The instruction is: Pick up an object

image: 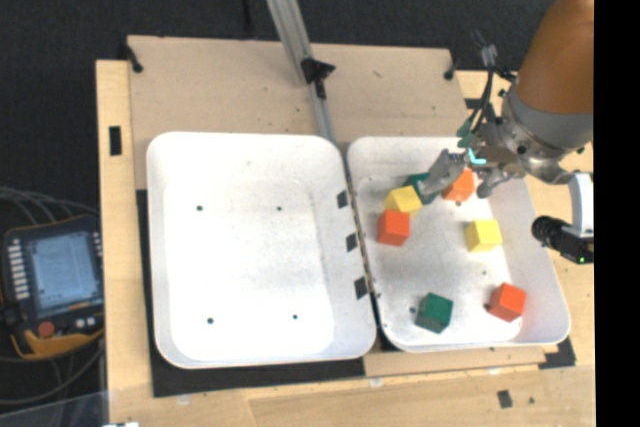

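My gripper (462, 179) hangs over the back of the right bin (535, 310), its fingers spread apart and open. An orange block (461, 185) lies in the gap between them, and neither finger clearly touches it. The left finger (436, 181) reaches toward a yellow block (404, 200), with a dark green piece (419, 185) partly hidden beside it. Loose in the same bin are an orange-red block (393, 227), a second yellow block (483, 235), a green block (434, 312) and a red-orange block (507, 301).
The left bin (160, 215) sits beside the right one, their rims meeting at a row of dark clips (352, 240). A slanted metal rail (285, 5) rises from the back of the bench. A control pendant (55, 275) lies off the bench's left side.
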Tool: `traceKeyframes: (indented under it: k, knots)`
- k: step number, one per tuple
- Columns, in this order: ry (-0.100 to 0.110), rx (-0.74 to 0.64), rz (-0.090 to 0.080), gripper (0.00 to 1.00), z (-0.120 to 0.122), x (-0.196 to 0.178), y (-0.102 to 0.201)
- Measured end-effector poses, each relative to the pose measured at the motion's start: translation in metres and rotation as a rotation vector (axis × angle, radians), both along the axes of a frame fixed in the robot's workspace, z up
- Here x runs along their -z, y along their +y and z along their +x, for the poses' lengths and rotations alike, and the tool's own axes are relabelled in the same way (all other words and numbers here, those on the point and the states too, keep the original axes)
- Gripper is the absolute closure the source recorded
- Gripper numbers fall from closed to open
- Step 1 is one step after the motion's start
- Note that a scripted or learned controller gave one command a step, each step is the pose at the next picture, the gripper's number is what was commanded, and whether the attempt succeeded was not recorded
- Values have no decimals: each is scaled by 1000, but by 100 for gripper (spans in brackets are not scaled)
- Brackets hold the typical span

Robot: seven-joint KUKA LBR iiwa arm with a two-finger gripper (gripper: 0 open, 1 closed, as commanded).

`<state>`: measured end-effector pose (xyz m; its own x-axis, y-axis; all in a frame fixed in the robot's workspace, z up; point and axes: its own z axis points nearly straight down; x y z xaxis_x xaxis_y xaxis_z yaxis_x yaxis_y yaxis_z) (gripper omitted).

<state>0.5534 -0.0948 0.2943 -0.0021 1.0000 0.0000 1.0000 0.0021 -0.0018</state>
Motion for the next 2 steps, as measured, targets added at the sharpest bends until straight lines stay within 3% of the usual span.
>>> traceKeyframes:
  k: [1,2]
  knots:
    - [-4,3,0,0,0,-2,0]
    - [4,4,-1,0,1,61,-2]
